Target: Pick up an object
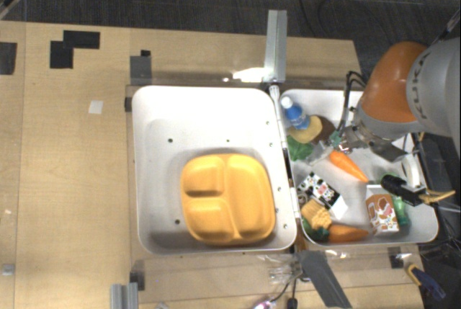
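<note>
One gripper, at the end of the grey arm with its orange band, hangs low over the right bin, and we cannot tell whether it is wide or narrow, nor see anything held in it. Just beside its tip lies an orange toy carrot, slanted across the middle of that bin. Behind the carrot we see a clear bottle with a blue cap against the bin's far left corner, with a green item near it. Toward the front lie a black-and-white patterned packet, a small printed carton and a second orange piece. Next door, the left bin holds a yellow divided tray. Both bins sit on the pale wooden desk.
</note>
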`<state>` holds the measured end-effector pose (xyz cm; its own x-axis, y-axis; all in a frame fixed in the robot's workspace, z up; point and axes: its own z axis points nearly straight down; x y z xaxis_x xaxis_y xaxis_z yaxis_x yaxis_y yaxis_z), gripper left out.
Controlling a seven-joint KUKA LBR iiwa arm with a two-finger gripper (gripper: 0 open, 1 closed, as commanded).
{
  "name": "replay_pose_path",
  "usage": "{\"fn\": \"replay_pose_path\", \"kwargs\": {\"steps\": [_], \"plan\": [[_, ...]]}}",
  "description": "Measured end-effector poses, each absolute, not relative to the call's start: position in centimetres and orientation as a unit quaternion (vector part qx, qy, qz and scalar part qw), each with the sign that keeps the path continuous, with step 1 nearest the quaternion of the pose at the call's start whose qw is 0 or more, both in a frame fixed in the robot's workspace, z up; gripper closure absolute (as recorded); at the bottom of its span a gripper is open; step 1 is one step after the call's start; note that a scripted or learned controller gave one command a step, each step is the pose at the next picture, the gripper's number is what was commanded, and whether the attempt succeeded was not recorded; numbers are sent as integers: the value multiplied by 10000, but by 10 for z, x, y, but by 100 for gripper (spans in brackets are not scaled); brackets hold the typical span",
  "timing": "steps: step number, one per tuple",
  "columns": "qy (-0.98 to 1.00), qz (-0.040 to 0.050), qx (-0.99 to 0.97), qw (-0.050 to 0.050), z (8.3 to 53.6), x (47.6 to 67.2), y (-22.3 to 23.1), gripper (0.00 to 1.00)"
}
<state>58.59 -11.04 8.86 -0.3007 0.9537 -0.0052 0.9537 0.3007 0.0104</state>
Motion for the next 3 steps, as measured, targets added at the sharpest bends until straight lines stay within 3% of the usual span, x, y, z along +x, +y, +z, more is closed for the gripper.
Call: {"fn": "replay_pose_path", "kwargs": {"steps": [1,2,3], "plan": [[8072,42,5902,36,96,587,-108,100],[8815,21,4722,40,204,627,-72,100],[9339,19,3576,41,194,671,-45,100]]}}
